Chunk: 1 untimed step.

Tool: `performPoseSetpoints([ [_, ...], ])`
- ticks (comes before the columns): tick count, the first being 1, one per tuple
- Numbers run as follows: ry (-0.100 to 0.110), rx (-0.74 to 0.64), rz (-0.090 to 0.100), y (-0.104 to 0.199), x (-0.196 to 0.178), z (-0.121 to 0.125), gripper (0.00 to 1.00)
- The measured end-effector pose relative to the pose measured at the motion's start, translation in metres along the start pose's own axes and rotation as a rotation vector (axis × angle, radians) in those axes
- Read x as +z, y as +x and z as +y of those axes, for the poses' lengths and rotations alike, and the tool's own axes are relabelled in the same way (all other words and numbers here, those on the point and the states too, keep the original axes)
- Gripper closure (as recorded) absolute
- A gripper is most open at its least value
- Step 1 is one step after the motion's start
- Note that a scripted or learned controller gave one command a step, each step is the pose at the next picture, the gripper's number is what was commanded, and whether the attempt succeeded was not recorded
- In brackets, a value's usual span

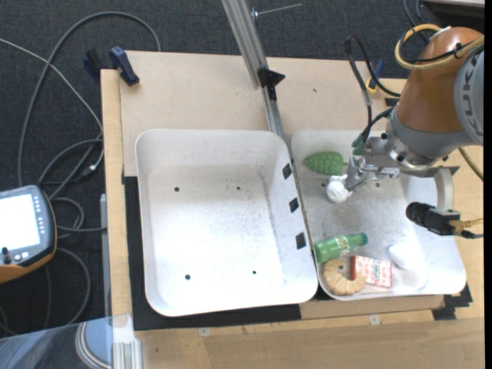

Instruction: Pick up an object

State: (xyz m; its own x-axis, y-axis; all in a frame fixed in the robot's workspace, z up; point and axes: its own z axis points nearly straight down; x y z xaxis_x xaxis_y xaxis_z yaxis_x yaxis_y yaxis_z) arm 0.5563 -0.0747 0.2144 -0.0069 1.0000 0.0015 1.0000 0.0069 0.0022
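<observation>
Gripper (350, 181) over right bin (442, 279), finger state unclear; white ball (337, 191) at tip, green object (324, 162) just beyond.

One fixed overhead camera, slanted down on both bins (154, 148), arm (430, 106) entering right

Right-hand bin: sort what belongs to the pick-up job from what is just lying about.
Job: gripper; small white ball; green leaf-shaped toy; green plastic bottle; tan ring-shaped doughnut; red-and-white packet.

Lying about: blue clamp; handheld control pendant.
</observation>
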Motion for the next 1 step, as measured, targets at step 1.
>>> performPoseSetpoints([
  [1,-0.002,-0.001,0.001,0.0507,-0.0131,0.0232,1.0],
])
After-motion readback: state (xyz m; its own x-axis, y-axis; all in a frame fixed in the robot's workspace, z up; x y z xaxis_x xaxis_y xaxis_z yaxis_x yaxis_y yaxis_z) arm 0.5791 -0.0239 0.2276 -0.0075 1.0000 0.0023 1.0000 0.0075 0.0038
